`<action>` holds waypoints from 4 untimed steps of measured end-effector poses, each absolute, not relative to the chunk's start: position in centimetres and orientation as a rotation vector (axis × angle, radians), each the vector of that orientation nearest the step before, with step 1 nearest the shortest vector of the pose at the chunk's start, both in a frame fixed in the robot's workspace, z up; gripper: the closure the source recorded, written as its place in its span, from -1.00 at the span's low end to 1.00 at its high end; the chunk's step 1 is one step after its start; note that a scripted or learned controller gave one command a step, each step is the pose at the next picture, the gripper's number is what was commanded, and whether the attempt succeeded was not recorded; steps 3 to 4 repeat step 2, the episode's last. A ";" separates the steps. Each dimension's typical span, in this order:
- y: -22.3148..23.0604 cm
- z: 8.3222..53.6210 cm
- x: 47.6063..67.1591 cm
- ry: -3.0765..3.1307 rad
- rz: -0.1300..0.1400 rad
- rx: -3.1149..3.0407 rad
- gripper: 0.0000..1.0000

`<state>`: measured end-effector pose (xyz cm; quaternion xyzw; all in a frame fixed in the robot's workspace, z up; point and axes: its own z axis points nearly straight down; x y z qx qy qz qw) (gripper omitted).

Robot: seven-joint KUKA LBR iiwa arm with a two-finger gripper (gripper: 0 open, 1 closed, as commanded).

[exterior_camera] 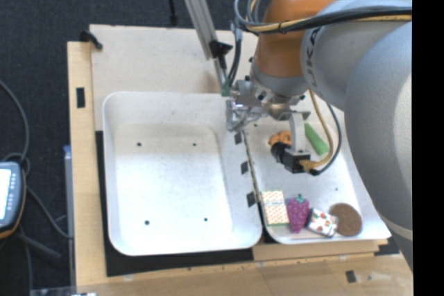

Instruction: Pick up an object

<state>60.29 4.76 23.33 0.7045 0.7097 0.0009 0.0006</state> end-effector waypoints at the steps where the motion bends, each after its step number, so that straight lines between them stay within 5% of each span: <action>1: 8.4 23.3 62.9 2.227 0.003 2.214 1.00; 2: 8.0 23.3 62.8 2.225 -0.003 2.215 -1.00; 4: 8.0 23.3 62.8 2.225 -0.003 2.215 -1.00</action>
